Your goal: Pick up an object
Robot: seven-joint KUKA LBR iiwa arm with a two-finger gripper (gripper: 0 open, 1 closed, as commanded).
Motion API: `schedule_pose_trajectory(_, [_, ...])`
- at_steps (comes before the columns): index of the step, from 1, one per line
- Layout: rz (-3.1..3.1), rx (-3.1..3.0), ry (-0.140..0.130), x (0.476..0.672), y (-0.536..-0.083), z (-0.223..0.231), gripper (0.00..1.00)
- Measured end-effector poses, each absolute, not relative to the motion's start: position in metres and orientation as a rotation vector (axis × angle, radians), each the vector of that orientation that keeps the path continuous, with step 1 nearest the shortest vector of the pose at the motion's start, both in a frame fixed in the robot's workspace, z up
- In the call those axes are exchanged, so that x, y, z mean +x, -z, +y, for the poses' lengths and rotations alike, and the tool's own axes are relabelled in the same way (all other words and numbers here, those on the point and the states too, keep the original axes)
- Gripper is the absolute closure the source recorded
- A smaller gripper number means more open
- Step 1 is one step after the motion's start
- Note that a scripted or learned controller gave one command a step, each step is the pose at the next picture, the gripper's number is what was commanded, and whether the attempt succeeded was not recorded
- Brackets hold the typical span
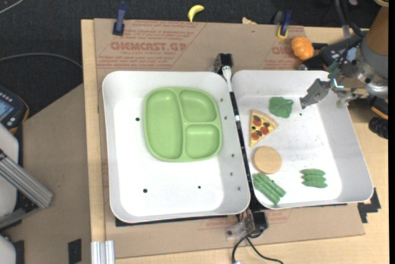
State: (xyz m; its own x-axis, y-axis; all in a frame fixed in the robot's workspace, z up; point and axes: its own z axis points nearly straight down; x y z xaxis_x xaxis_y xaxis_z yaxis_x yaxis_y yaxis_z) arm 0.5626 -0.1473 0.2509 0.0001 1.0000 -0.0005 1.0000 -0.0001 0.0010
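The right white bin [345, 152] holds several toy foods: a green leafy piece [281, 107], a pizza slice [260, 126], a round tan cookie [268, 160], a bundle of green beans [269, 187] and green pea pods [314, 178]. My gripper [318, 95] hangs over the bin's upper right part, just right of the leafy piece and apart from it. I see nothing held in it.
The left white bin [123, 152] carries a green divided plate [183, 124]. An orange toy fruit [302, 47] and a yellow banana [195, 12] lie beyond the bins on the brown board. Blue clamps [119, 19] grip the board's far edge.
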Motion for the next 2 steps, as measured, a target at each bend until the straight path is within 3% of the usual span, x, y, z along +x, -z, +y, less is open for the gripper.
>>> schedule_pose_trajectory(1, [2.226, 2.240, 0.015, 0.486, -0.110, -0.172, 0.00])
schedule_pose_trajectory(2, [2.219, 2.217, -0.003, 0.480, -0.166, -0.161, 0.00])
